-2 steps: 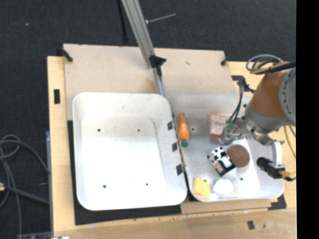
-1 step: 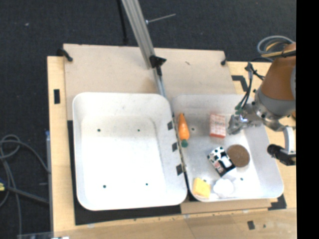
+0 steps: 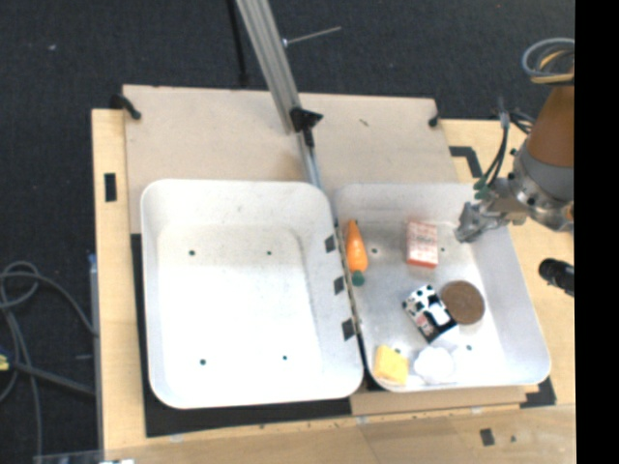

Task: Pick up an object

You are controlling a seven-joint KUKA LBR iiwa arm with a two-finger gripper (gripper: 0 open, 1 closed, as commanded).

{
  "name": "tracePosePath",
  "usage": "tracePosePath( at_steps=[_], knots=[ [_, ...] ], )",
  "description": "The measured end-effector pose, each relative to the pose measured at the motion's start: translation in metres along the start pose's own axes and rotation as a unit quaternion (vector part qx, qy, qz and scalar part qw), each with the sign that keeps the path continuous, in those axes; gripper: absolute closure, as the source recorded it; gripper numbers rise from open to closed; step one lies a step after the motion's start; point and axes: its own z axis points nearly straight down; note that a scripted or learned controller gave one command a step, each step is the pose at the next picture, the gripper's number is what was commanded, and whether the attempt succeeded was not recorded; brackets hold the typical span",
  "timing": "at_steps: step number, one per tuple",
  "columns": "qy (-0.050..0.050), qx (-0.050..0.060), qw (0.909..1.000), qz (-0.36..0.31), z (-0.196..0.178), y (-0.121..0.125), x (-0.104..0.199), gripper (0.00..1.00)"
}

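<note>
Six small objects wait in the right bin (image 3: 503, 259), none taken yet.
From the camera view, you see the gripper (image 3: 471, 222) at that bin's far right rim; whether it is released or clenched, you cannot tell. Nearest it lies the pink box (image 3: 422, 243), probably light, stiff card: take it across its short sides. The carrot (image 3: 356, 249) at the left wall looks slippery; the brown disc (image 3: 462, 302) lies too flat.
</note>
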Motion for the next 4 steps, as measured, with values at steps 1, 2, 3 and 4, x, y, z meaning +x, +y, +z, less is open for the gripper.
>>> tracePosePath(
  at_steps=[1,2,3,4],
  knots=[
    [0.000,0.001,1.0000,0.000,-0.052,0.002,-0.001,1.00],
    [0.000,0.002,1.0000,0.001,-0.052,-0.003,0.058,1.00],
    [0.001,0.003,1.0000,-0.001,-0.055,0.002,0.110,1.00],
    [0.000,0.004,1.0000,0.001,-0.042,-0.005,0.153,1.00]
  ],
)
